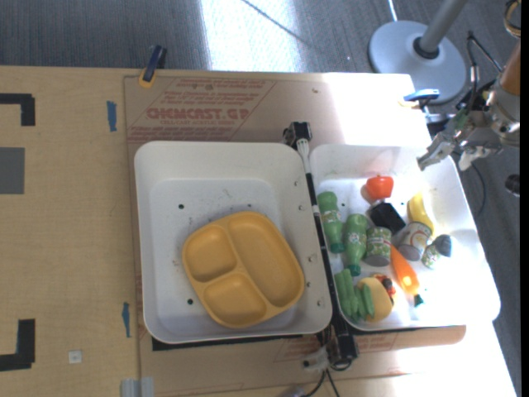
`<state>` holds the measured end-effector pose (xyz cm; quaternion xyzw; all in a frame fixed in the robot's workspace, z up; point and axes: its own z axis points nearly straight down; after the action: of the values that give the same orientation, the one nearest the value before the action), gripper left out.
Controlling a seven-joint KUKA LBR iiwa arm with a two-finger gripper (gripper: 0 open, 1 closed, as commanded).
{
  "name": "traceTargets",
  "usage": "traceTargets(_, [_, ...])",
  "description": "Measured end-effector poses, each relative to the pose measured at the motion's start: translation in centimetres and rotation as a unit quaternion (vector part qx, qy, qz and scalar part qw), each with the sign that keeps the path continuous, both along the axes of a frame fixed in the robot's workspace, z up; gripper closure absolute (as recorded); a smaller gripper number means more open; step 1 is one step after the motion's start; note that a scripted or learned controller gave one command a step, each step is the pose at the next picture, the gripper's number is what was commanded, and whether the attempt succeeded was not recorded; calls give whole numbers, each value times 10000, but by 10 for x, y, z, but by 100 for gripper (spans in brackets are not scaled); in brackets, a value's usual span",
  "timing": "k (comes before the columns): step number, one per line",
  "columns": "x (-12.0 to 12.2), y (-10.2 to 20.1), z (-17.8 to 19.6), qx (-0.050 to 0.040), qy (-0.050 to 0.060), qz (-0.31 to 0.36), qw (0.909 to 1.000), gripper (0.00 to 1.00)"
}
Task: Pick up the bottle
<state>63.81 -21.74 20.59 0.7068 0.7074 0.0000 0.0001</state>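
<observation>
Brown cardboard covered the bench under two white bins. One bin held a yellow divided plate. Its neighbour held toy food, a tomato and a banana among them. A green bottle lay along that bin's inner wall. Over its far corner hung the gripper, fingers parted and bare.

Strong light pours in from my upper right, washing out the far corner of the worktop and the right bin until its white walls nearly lose their edges. The left bin sits in softer, even light, its yellow tray casting a faint shadow. My gripper looks slightly blurred against the glare. The floor above shows a dim grey band.
</observation>
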Motion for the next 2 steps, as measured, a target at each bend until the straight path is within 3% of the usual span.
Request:
traceTargets(1, [-1,41,-105,3,45,-493,9988,0])
traceTargets(2, [-32,112,-116,-10,-49,-884,9961,0])
